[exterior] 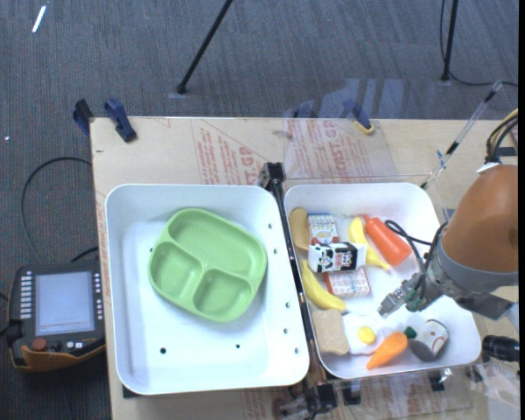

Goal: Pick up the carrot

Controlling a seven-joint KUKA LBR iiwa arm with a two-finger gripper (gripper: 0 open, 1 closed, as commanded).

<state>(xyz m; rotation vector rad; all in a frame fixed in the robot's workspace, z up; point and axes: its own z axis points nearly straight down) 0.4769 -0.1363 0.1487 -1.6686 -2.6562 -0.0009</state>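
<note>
Orange-banded arm (481, 226) slanting over right bin (420, 195), end effector (401, 300) above carrot (388, 350), grip state indiscernible.

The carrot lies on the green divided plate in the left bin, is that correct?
No. The camera view shows the carrot lying in the right bin, near its front edge beside the fried egg. The green divided plate is indeed in the left bin.

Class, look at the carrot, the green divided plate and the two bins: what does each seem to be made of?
Carrot: probably moulded plastic toy food, with even orange colour and a smooth look.
Green divided plate: likely matte plastic, one uniform colour with soft moulded ridges.
Left bin and right bin: apparently thin white plastic, with rounded corners and a faint sheen.
</note>
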